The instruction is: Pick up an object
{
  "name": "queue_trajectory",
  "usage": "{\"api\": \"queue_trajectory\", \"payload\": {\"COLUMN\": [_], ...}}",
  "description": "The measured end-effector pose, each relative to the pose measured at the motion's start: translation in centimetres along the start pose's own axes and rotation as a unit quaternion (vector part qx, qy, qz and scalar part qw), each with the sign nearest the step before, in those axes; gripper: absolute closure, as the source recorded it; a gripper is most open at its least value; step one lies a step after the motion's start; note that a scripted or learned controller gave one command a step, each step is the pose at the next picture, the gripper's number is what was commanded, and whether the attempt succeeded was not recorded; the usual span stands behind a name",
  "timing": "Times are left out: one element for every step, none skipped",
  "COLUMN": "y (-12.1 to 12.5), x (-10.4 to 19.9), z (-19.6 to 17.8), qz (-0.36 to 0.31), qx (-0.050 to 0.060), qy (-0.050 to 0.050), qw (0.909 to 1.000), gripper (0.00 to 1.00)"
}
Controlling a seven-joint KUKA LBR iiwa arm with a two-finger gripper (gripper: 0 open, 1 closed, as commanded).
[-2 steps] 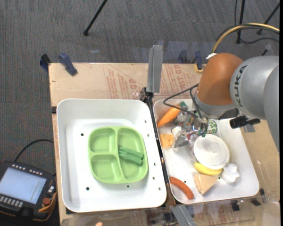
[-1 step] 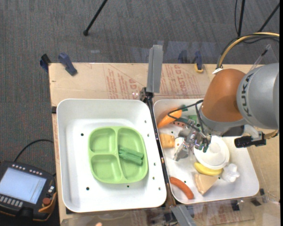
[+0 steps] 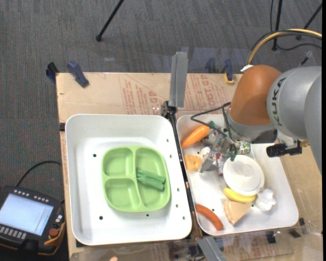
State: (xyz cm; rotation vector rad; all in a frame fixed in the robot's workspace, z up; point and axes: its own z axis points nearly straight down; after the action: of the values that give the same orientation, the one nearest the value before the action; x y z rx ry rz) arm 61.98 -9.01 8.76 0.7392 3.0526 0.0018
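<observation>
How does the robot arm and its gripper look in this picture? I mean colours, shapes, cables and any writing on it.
The thick rounded grey arm carries black KUKA lettering and a bulbous orange band above the wrist. A yellow-and-black cable arcs over it. The small dark metal gripper has thin black wires.

A brown board [image 3: 119,94] covers the bench, printed with red lettering, and two blue clamps [image 3: 77,74] grip its far left edge (two more sit further right along the far edge). At the near left corner a handheld control pendant [image 3: 23,215] lies on the dark carpet [image 3: 54,26], its pale screen lit. A black tripod leg [image 3: 113,14] slants across the far floor.
</observation>
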Motion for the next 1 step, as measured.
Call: {"api": "queue_trajectory", "payload": {"y": [-1.87], "x": [5.21], "z": [0.02], "qz": [-0.045], "qx": [0.000], "qy": [0.001], "qw": [0.9990], "gripper": [0.00]}}
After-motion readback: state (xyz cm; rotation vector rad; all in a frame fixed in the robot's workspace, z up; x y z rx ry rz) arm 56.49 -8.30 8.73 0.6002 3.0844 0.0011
